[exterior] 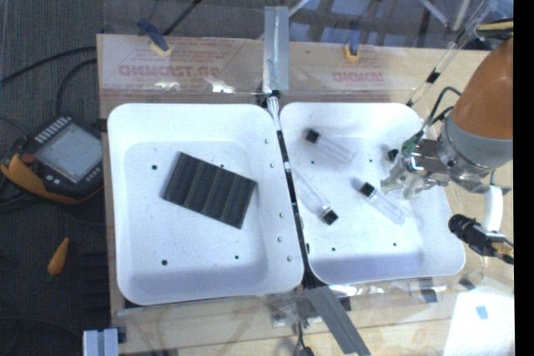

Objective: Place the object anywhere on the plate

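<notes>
Two shallow white bins sit side by side on the bench. The left bin [125,179] carries a dark grey ribbed rectangular plate [209,189], lying flat and turned at a slant near the bin's middle. The right bin [350,258] holds three clear plastic tubes with black caps: one [329,146] toward the far left corner, one [315,200] close to the left wall, and one [382,200] toward the right side. The grey arm with its orange band [492,96] reaches over the right edge of the right bin, and its two-finger gripper [399,179] hangs right above the third tube's right end. Whether the gripper's fingers are spread or closed cannot be told, and no tube is seen between them.
</notes>
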Action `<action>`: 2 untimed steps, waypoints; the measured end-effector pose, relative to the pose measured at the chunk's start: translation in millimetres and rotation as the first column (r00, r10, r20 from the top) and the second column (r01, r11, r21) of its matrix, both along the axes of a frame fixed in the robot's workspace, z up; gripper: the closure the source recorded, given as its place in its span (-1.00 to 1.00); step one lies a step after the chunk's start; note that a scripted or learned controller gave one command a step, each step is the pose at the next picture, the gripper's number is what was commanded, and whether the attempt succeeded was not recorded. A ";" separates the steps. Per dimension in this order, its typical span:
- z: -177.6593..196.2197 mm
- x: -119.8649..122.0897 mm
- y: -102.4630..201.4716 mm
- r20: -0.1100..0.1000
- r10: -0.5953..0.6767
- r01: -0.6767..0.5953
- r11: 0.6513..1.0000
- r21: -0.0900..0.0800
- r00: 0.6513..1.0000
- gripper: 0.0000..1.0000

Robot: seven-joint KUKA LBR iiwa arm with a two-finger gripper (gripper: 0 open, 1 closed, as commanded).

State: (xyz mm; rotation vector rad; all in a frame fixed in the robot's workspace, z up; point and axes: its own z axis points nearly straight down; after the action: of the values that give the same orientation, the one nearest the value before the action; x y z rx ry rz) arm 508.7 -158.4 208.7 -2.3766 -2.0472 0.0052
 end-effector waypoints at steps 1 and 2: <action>28.8 47.7 84.3 0.000 0.080 -0.080 0.997 -0.001 0.997 1.00; -29.4 78.1 199.7 -0.002 0.215 -0.215 0.977 0.000 0.977 1.00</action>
State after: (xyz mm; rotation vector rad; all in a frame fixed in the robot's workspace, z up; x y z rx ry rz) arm 586.9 41.3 179.3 -2.1412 -2.2918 0.0089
